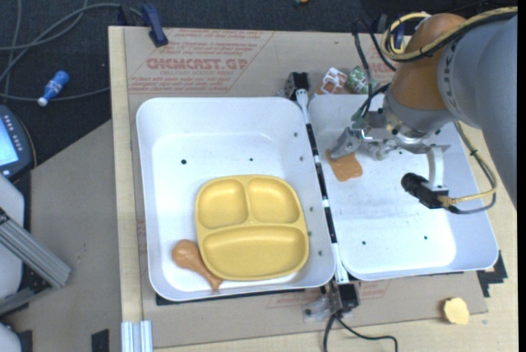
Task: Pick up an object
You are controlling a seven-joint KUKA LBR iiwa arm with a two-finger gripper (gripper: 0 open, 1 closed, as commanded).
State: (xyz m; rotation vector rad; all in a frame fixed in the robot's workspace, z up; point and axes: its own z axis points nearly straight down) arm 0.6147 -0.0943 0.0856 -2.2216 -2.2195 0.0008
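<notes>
Fingers (355, 138) low over right bin (411, 247), spread or pressed together: cannot tell. Brown toast (346, 167) just below them, lying flat near bin's left wall; touching or apart, unclear.

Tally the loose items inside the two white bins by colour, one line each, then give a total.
Yellow: 1, the divided plate in the left bin.
Orange: 1, the toy drumstick at the plate's lower left corner.
Brown: 1, the flat piece in the right bin, under the gripper.
Total: 3
</notes>
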